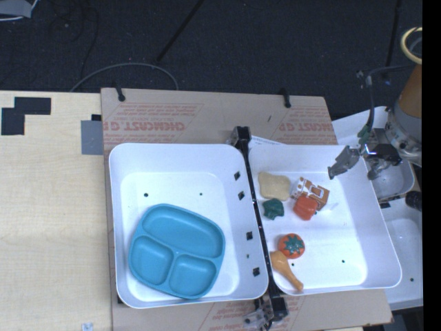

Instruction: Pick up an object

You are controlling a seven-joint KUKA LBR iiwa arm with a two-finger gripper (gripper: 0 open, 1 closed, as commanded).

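Note:
The right bin (358,267) holds several small items. A pale beige flat piece (274,185) lies near its back left, with a dark green lump (273,209) just in front of it. An orange and white toy (310,198) lies to their right. A red ball with a green top (292,245) and a tan pear-shaped piece (286,269) sit near the front left. My gripper (358,165) hovers over the bin's back right corner, to the right of the orange toy. It is open, with nothing between its fingers.
The left bin (138,161) holds a blue divided plate (177,252). A black divider (251,212) runs between the bins. Cardboard (207,119) lies under both, and a light wooden bench (48,219) spreads to the left.

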